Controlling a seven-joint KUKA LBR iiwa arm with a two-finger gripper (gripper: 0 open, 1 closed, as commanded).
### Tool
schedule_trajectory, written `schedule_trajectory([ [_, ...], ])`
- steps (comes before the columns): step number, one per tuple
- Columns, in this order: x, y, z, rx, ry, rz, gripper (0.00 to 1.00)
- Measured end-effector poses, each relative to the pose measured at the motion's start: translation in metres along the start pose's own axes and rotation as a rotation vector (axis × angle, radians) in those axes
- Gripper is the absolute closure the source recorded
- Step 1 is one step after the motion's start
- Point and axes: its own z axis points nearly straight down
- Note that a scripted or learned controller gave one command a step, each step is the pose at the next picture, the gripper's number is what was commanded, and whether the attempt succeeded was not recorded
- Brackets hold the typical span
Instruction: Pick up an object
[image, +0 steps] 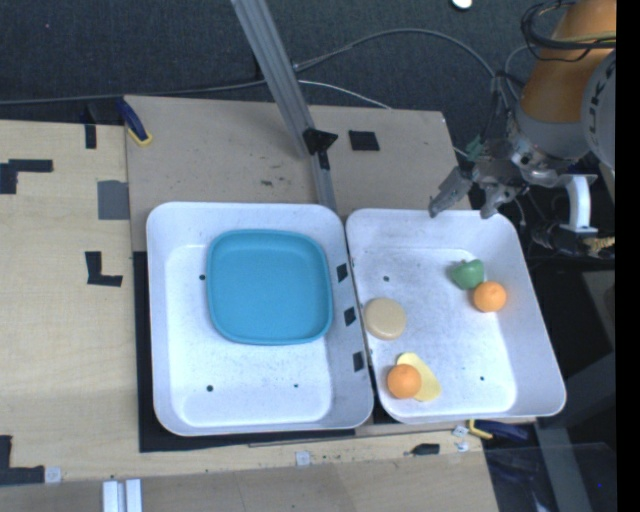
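My gripper (465, 207) hangs over the far edge of the right bin (520, 390), its two fingers spread apart with nothing between them. Inside that bin lie a green object (466, 272) and an orange ball (489, 296) touching each other near the right side. A beige round disc (385, 318) sits at the bin's left side. Toward the front, a second orange ball (403, 381) rests against a yellow piece (424, 379). All these objects lie below and in front of the gripper.
The left bin (175, 330) holds a square blue plate (269, 286). A grey metal pole (290, 95) slants down to the bins' far junction. Cables run across the dark floor behind the bench.
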Motion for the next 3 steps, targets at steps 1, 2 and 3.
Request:
schedule_trajectory([
  [1, 0.000, 0.000, 0.000, 0.000, 0.000, 0.000, 0.00],
  [2, 0.011, 0.001, 0.053, 0.005, 0.001, -0.001, 0.00],
  [3, 0.007, -0.005, 0.099, 0.004, 0.000, 0.000, 0.00],
])
